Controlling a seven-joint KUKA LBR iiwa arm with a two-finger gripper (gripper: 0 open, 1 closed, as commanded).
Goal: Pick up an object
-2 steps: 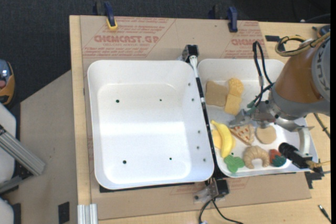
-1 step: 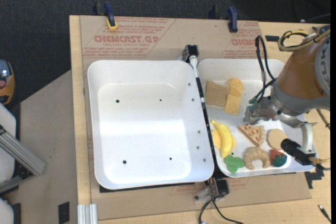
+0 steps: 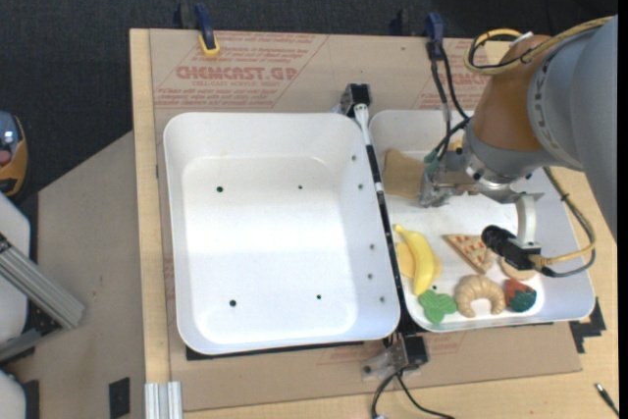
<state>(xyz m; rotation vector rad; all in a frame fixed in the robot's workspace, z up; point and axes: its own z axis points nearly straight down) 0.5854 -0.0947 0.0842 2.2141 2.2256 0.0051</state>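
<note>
The right bin holds several toy foods at its near end: a yellow banana, a tan wedge like a pizza slice, a brown croissant, a green piece and a red and teal piece. A flat tan piece lies further back by the bin's left wall. My gripper reaches down into the right bin just right of the flat tan piece and above the banana. I see nothing held in it.
The left bin sits beside the right one on a cardboard-covered bench. The two bins meet at a divider edge close to my gripper. A black connector with a cable hangs from the wrist over the food.
</note>
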